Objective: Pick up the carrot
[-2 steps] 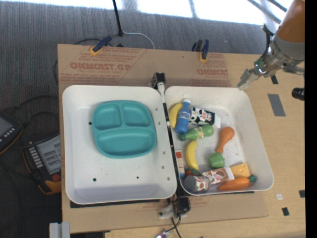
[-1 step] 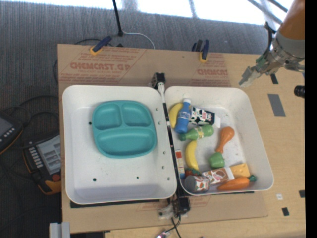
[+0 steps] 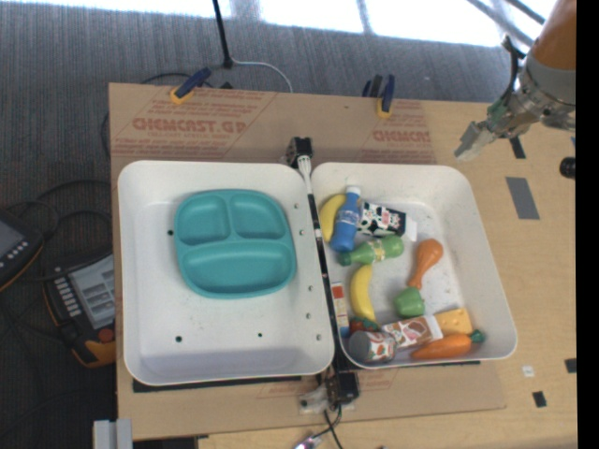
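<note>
Grey arm (orange band above wrist), pale gripper.

The small orange plastic toy carrot with a dab of green at its blunt end lies flat on its side in the near right corner of the right-hand white bin. Its long axis runs roughly left to right, tilted a little, the green end pointing right. It sits well apart from my gripper, which hangs outside the bin beyond its far right corner; the carrot is across the bin from me, toward the camera and slightly left.
</note>
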`<state>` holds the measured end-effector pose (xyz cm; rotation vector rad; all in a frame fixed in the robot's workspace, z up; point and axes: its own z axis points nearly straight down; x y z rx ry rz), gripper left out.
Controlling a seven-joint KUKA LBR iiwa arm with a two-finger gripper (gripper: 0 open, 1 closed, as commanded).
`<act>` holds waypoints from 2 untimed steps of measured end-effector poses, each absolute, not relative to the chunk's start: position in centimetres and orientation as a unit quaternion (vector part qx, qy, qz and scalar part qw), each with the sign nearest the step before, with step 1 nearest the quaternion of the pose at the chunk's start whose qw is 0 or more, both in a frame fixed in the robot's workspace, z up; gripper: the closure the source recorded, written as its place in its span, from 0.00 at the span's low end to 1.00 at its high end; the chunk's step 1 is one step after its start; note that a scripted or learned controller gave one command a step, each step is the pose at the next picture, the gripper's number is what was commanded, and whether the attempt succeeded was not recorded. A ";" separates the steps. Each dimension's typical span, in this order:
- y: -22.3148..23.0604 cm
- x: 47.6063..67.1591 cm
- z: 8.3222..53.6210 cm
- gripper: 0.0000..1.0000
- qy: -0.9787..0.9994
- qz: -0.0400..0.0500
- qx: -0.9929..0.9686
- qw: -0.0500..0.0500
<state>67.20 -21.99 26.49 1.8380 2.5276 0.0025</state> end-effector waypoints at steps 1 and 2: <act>-22.3 66.9 20.1 1.00 0.874 0.000 0.486 0.000; -22.3 66.9 21.2 1.00 0.874 0.000 0.486 0.002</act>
